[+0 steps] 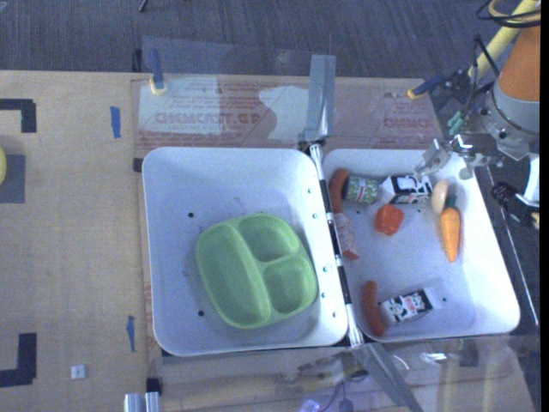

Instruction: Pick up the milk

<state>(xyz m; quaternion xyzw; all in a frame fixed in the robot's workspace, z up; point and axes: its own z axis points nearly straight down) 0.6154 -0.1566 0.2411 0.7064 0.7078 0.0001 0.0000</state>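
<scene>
**Gripper poised at the far edge of the right bin, both milk cartons lying loose**

From where I stand, the gripper (437, 157) hangs over the back rim of the right bin (502, 303), its thin metal fingers (429, 163) slightly spread and pinching nothing. Just below them lies a small milk carton (407, 188) on its side, black-and-white patterned, close to the fingertips but apart from them. A second milk carton (406, 305) rests near the front of the same bin, also on its side, right beside a reddish sausage (371, 307).

Around the upper carton there is a clutter of toy food — a green can (362, 190) to its left with another sausage (338, 189) beyond that, a red pepper-like piece (388, 220) just below, and a carrot (449, 233) to the right with a pale egg-shaped item (439, 196) at its top. A pinkish packet (346, 235) lies along the bin's left wall.

The left bin (171, 187) holds a green divided plate (256, 269), sitting flat toward the front.
</scene>
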